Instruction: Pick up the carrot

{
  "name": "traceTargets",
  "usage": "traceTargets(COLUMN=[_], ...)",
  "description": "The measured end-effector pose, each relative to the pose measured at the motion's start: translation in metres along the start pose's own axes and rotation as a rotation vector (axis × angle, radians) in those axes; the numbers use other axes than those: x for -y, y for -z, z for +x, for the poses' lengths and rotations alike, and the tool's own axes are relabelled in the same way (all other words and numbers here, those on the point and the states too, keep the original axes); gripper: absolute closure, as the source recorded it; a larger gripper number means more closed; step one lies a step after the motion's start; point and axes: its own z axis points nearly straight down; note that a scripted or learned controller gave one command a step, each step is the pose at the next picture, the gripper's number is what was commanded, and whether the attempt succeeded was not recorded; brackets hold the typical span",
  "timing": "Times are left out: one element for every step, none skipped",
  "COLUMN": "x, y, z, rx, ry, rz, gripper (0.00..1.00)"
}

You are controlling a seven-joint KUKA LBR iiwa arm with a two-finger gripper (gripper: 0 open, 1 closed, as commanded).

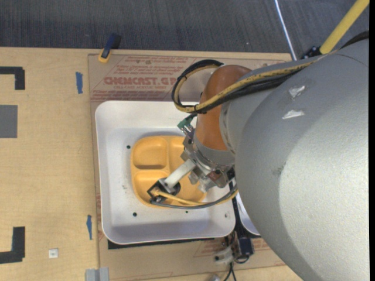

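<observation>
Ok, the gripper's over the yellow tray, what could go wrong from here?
1. The arm hides whatever lies under the gripper, so I can't confirm it is on the carrot; it may close on nothing.
2. It seems low over the yellow tray in the white bin; it could strike or drag the tray.

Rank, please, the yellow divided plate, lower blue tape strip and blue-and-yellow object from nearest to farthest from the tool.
1. Yellow divided plate, under the tool.
2. Lower blue tape strip, left of the bin.
3. Blue-and-yellow object, at the far bench edge.
</observation>
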Motion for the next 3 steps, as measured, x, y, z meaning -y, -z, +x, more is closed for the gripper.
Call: traceTargets(x=[0.001, -0.016, -0.001], y=[0.005, 0.028, 0.012], z=[-0.021, -0.032, -0.017], rx=[-0.001, -0.005, 0.000], ry=[-0.094, -0.219, 0.017], rz=[0.000, -0.003, 0.000], gripper=[1.00, 1.00, 1.00])
